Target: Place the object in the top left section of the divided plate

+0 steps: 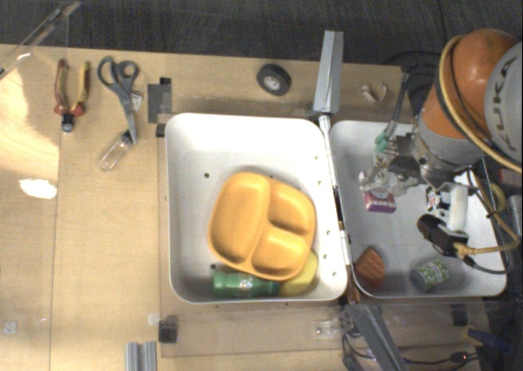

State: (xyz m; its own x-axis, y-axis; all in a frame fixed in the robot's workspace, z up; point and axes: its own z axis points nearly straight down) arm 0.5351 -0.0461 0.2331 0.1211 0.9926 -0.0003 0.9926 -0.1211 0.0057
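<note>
The yellow divided plate (263,225) lies tilted in the left bin (196,149), resting on other items. Its top left section (241,210) holds nothing. My gripper (381,181) hangs low over the upper left part of the right bin (400,136), at the end of the grey arm with the orange band (470,83). Directly under the gripper sits a small purple and pink object (381,203); whether it is gripped cannot be made out. A brown rounded object (371,265) and a grey-green object (430,274) lie along the right bin's front edge.
A green can (242,283) and a yellow fruit-like object (304,274) stick out from under the plate's front edge. Scissors (122,87), red-handled pliers (70,91) and a tape roll (274,78) lie on the bench behind the bins. Black cables (445,234) hang by the arm.
</note>
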